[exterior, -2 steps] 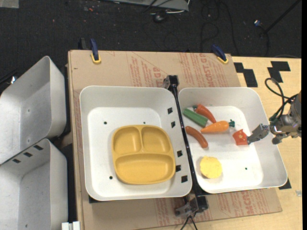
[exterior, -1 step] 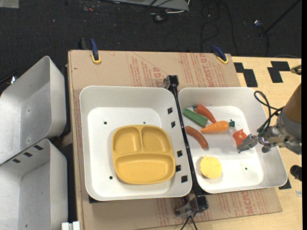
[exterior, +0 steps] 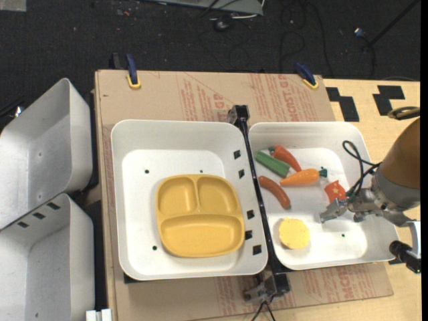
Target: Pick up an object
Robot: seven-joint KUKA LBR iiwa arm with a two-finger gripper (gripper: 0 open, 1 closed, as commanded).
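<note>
The right bin holds several toy foods. A green pepper and a red chili lie at the back, with an orange carrot just in front of them. A brown sausage lies near the divider and a yellow round piece near the front. A small red piece sits at the right. My gripper is low in the right bin, reaching in from the right. Its tip is right beside the small red piece, just in front of it.
The left bin bears a yellow divided plate. The arm's orange band and a black cable hang over the right bin's right wall. White trays stand off the bench to the left.
</note>
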